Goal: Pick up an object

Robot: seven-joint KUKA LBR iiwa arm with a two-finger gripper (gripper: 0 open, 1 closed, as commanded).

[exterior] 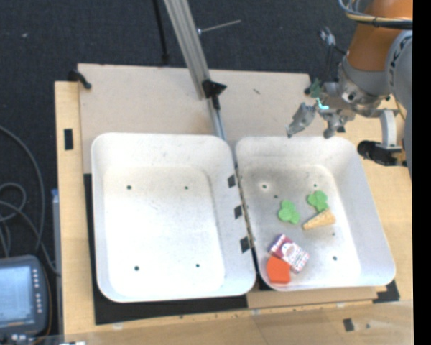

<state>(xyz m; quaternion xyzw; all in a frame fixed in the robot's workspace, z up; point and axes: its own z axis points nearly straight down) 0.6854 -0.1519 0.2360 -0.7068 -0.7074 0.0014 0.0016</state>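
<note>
The gripper (315,124) hangs over the far edge of the right bin (370,185), fingers apparently spread, nothing between them. No pick is made; descent, closure and lift remain. The candidates lie toward the bin's near edge: two green pieces (289,212), a tan wedge (319,221), a red-and-white packet (289,253) and an orange block (277,270), closely grouped.

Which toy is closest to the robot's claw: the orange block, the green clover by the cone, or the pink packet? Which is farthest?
From the gripper:
1. Green clover, mid bin, above the cone.
2. Pink packet, lower in the bin.
3. Orange block, bottom edge.
</note>
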